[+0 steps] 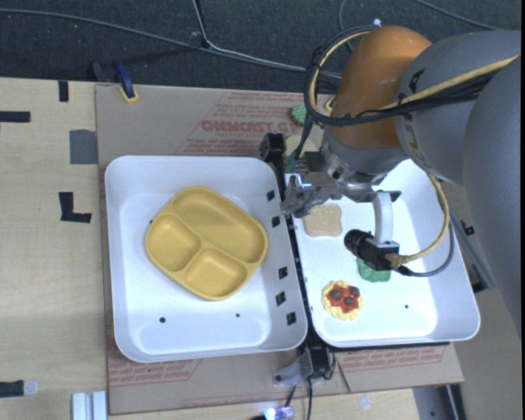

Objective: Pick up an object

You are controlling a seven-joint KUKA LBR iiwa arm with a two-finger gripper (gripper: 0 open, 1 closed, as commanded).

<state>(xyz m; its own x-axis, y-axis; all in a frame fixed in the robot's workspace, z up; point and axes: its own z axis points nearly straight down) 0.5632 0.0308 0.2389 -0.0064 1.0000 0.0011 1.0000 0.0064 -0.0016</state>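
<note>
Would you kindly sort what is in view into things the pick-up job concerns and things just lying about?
Job: claw; beige slice; green piece; small pizza; right bin.
Lying about: yellow divided plate; left bin; cardboard sheet.

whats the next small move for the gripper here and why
Probably a short descent onto the beige toast-shaped piece. The gripper sits at that piece's upper left edge in the right bin, with nothing seen between its fingers. The pizza toy and green item lie farther away.
</note>
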